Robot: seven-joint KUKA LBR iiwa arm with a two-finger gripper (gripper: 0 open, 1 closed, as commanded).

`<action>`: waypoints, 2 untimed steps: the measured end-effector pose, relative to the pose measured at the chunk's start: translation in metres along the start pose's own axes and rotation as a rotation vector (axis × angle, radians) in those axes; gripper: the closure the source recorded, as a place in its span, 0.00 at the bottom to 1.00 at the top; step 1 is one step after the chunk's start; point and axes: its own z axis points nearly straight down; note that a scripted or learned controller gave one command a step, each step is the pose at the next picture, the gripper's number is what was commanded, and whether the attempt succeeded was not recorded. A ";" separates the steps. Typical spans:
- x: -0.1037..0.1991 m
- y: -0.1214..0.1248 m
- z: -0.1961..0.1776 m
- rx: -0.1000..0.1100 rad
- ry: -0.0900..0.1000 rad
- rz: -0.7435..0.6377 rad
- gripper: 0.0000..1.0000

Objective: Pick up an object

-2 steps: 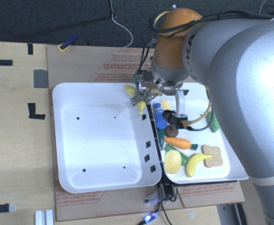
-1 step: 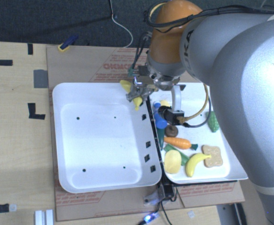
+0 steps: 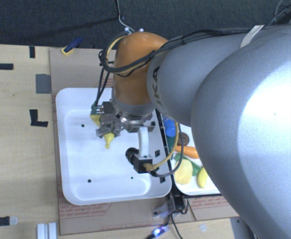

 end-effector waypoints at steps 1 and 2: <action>0.029 -0.059 -0.057 -0.006 -0.001 0.006 1.00; 0.028 -0.057 -0.272 -0.023 0.004 0.011 1.00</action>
